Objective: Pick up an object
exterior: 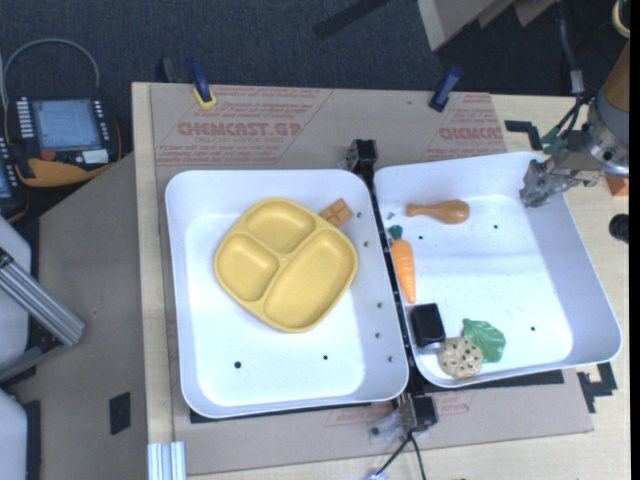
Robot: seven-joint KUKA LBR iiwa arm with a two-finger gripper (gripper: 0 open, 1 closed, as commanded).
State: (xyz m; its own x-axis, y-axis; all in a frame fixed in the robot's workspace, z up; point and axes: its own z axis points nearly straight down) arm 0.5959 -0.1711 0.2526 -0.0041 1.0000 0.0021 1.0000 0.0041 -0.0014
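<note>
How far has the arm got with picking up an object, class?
Done: the gripper has reached the right bin's upper right rim. In hand: nothing shows between its fingers. Left: the whole pick. The toy drumstick, carrot, black block, cookie and green leaf all lie in the right bin, the drumstick nearest.

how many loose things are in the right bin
5: a drumstick near the back, a carrot along the left wall, and a black block, cookie and green leaf in front.
</note>
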